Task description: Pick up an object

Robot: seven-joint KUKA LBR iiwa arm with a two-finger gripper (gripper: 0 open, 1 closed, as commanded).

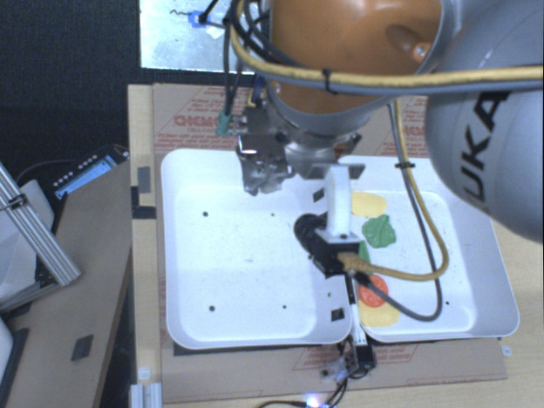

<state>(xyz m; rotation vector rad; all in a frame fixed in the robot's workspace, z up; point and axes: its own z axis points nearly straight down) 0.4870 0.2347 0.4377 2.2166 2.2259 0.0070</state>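
Jaws, whose state we cannot tell, hang over the left bin (229,253) with nothing visibly held; we judge the pick undone.

- A single fixed camera sits above the desk (85,313), looking down at a slant.
- It takes in the left bin (246,262) and the right bin (463,270).
- The arm (357,24), entering from the right, looms nearest the lens.

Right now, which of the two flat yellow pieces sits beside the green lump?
The pale yellow piece farther back, just behind the green lump; the other yellow piece lies by the bin's front rim, beside a red piece.
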